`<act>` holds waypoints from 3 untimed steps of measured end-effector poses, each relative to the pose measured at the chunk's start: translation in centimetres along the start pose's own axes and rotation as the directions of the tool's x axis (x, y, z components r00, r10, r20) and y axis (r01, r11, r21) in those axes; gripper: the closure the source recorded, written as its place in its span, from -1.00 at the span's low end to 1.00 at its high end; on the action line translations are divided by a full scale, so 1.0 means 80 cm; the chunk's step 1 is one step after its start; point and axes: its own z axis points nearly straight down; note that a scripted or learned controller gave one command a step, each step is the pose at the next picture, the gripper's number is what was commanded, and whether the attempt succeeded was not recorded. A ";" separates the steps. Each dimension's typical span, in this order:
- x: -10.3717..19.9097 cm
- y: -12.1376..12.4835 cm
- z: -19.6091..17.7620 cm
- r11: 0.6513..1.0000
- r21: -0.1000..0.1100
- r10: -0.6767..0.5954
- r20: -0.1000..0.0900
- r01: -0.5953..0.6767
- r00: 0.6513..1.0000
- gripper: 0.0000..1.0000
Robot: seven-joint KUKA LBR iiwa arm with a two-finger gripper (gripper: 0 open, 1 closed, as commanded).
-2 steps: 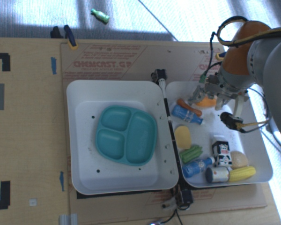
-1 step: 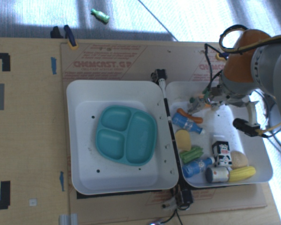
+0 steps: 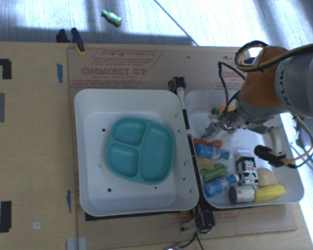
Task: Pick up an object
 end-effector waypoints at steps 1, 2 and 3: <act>0.022 -0.117 -0.001 0.987 -0.001 -0.164 0.001 0.164 0.987 -1.00; 0.021 -0.114 -0.014 0.987 -0.008 -0.162 0.006 0.162 0.987 1.00; 0.120 -0.118 -0.124 1.000 0.000 0.009 0.001 -0.009 1.000 1.00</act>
